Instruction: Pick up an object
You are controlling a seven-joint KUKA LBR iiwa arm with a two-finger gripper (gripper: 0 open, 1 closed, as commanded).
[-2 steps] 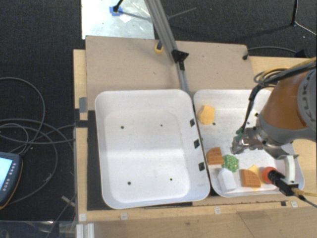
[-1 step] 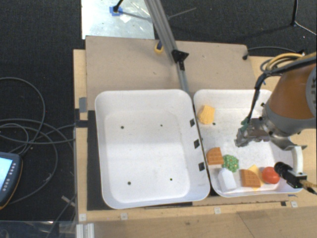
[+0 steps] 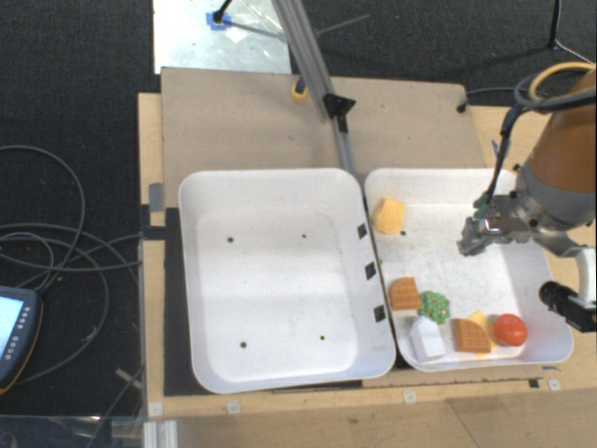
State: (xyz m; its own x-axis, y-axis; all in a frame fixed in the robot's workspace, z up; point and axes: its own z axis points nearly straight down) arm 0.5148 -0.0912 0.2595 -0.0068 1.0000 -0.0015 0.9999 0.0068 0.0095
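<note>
My gripper point(image 3: 472, 241) hangs over the right bin point(image 3: 438, 215), near its right-hand middle, above bare bin floor. Nothing shows between its fingers. A yellow cheese-like block point(image 3: 390, 217) lies at the bin's upper left. Along the near side lie an orange waffle piece point(image 3: 404, 294), a green broccoli-like piece point(image 3: 434, 305), a white bottle-like object point(image 3: 427, 339), a second orange waffle point(image 3: 471, 335) with a yellow wedge point(image 3: 479, 319) behind it, and a red tomato point(image 3: 509, 329). All of these lie below and left of the gripper.
The left bin point(image 3: 201, 250) sits beside the right one, joined by black clips point(image 3: 370, 270). A grey pole point(image 3: 308, 49) slants over the bench's back. Cables and a tablet point(image 3: 17, 329) lie on the floor at the left.
</note>
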